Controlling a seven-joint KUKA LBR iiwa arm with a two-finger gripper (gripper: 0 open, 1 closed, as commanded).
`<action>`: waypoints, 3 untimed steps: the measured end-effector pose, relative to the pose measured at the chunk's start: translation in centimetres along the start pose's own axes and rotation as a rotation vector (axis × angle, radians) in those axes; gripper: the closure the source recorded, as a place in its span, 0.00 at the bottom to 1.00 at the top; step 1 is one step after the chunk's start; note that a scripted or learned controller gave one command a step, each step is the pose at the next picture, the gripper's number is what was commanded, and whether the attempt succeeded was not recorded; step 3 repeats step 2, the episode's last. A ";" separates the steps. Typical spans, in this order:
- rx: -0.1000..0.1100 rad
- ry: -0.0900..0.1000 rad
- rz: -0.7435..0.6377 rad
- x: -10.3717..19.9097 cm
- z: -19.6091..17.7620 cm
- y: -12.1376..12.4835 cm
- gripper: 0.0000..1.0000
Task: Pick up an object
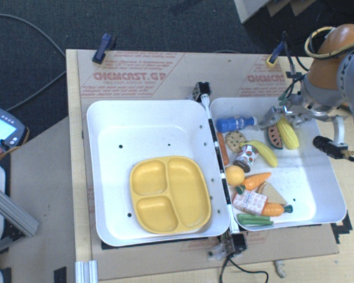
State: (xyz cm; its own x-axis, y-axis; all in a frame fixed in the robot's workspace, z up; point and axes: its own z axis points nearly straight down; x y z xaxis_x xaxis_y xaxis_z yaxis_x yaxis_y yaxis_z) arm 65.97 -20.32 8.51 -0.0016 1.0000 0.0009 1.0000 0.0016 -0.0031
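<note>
Two shallow white bins sit side by side on the counter (135, 69), which is covered with a printed cardboard sheet. Largest is the left bin (106, 128), and it carries a yellow divided tray (170, 193) toward its near right part. Next comes the right bin (327, 193), crowded with small toy food along its left and far sides. Reaching in from the right, the grey arm (333, 69) with its orange band hangs over the far right corner of that bin. Its fingers (281, 115) are low at the far edge, just beside an ear of corn (289, 133) and a watermelon slice (275, 135); whether they are open or closed, or gripping anything, I cannot tell.

Among the smaller things, a blue bottle (233, 124) lies on its side at the far left of the right bin. A banana (263, 152) lies slanted near the middle, with a cookie (235, 139) to its left. Nearer sit a lemon (234, 175), a carrot (256, 181), a pink carton (250, 201) and a second carrot (274, 209). A green bean pod (253, 220) lies at the near edge.
</note>
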 end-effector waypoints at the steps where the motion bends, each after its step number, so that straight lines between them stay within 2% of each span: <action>1: -0.005 -0.003 -0.001 0.0 -1.2 0.2 1.00; 2: -0.007 0.000 -0.001 12.2 -10.1 -1.1 1.00; 3: -0.007 0.000 -0.001 12.2 -10.1 -1.1 1.00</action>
